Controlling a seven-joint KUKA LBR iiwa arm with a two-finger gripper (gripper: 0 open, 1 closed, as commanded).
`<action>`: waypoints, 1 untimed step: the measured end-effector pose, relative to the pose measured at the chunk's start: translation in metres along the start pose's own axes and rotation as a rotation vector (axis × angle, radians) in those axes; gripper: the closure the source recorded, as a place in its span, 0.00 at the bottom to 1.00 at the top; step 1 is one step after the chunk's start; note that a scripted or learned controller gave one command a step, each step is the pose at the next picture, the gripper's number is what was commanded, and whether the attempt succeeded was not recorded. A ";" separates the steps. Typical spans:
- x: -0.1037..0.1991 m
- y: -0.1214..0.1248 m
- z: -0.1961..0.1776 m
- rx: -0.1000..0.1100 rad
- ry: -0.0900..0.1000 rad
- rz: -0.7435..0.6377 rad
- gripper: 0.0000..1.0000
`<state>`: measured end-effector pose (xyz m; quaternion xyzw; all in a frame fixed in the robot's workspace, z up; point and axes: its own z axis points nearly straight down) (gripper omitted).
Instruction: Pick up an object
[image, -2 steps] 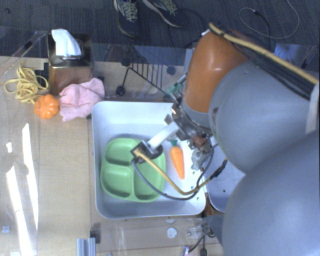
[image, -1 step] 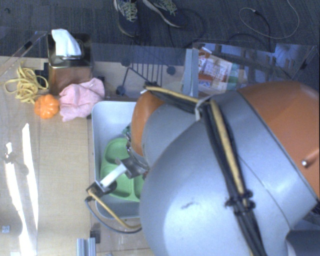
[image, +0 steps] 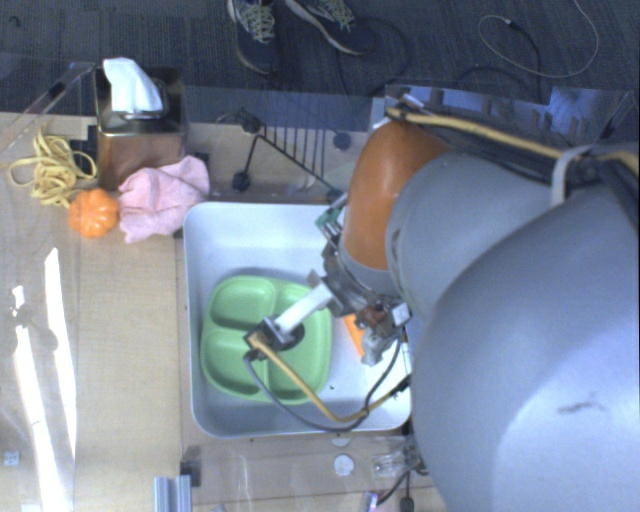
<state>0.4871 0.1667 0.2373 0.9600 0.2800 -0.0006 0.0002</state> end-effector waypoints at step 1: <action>0.014 -0.021 -0.102 -0.003 0.005 0.247 1.00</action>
